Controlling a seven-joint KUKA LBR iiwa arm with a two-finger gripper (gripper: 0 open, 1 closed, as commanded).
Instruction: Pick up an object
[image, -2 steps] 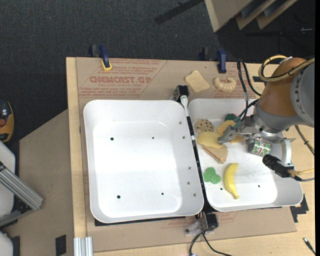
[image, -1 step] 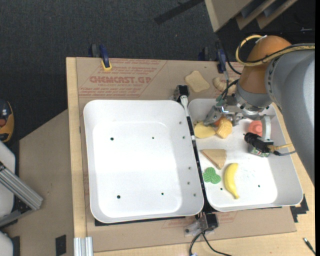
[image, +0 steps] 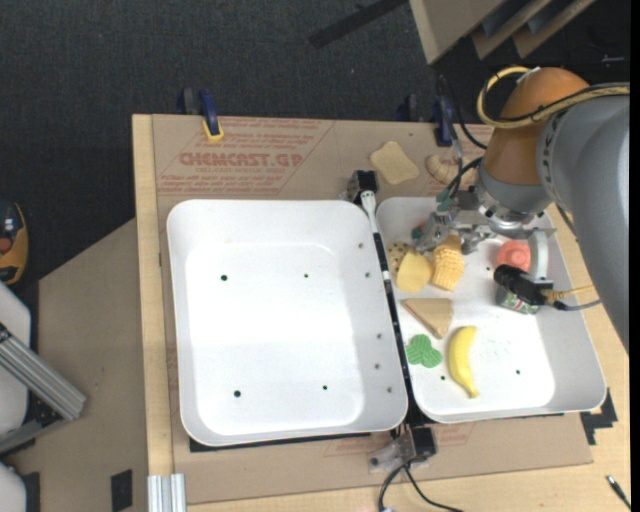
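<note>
The gripper (image: 447, 232) hovers over the toy corn cob (image: 448, 266) near the right bin's (image: 530, 395) left rim; its opening seems hidden, grip unclear. Descend straight, centred, avoiding the cheese wedge (image: 412, 271).

Grey arm (image: 590, 170) from the right, orange-banded wrist bent down, pincer (image: 447, 232) low.
</note>
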